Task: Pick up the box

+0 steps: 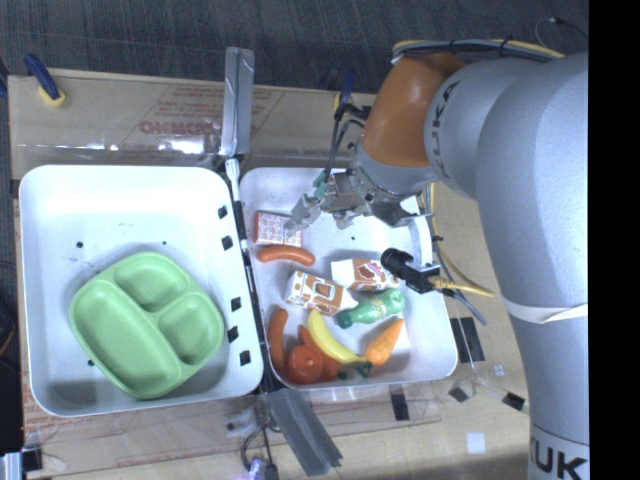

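Above the counter, seen from the fixed camera, we take the sausage [286, 256] in the right bin [422, 363] as our marker. Just above the sausage in this view, touching it or nearly so, lies a red-and-white box [272, 228], close to the bin's left wall. Just below and to the right of the sausage lies a patterned box [315, 290], and further right of the sausage a third small box [370, 274]. Well below the sausage crowd a banana [330, 338], a tomato [304, 364], a carrot [384, 340] and a green bottle [368, 311]. Far left of the sausage, in the left bin [60, 218], sits a green divided plate [148, 320].

The pincer [318, 208] hangs above and to the right of the sausage, its lower end just beside the right edge of the red-and-white box. We cannot tell how far open it stands, and we see nothing held in it.

We judge the red-and-white box the likeliest target, though with three boxes about, the pick could land on another. That box lies flat and low, so a closing pincer may skid over its top. The nearby wall leaves little room on that side, so the pincer may strike it or merely shove the box. The sausage is close enough to be nudged or caught too.
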Motion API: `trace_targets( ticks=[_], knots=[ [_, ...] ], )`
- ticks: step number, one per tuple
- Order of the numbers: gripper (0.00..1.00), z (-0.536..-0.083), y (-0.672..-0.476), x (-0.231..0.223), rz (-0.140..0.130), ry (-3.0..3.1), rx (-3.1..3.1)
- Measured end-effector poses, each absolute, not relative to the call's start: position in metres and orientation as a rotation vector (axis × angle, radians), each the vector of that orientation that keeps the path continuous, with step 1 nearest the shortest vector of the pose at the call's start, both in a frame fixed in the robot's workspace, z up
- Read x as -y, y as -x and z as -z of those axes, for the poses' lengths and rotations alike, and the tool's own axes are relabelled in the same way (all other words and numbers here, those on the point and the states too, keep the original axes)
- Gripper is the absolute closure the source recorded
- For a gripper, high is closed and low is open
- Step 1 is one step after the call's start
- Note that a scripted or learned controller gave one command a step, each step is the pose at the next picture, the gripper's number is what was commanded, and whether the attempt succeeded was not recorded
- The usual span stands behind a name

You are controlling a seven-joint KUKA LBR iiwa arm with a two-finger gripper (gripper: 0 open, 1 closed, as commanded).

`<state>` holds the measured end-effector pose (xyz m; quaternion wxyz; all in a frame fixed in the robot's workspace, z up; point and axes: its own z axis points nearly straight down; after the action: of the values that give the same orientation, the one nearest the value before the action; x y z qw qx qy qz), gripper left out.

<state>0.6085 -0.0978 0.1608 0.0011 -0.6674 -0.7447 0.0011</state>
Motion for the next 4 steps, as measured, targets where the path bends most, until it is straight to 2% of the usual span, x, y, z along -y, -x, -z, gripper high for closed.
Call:
trace_targets(
  ticks=[1,2,3,4],
  knots=[
    [0.00,-0.095,-0.515,0.118,0.007,2.159,2.286],
    [0.00,-0.093,-0.528,0.107,0.003,2.124,2.316],
    [0.00,-0.105,-0.615,0.101,0.000,1.976,2.441],
    [0.00,-0.097,-0.657,0.102,0.004,2.036,2.397]
  ],
)
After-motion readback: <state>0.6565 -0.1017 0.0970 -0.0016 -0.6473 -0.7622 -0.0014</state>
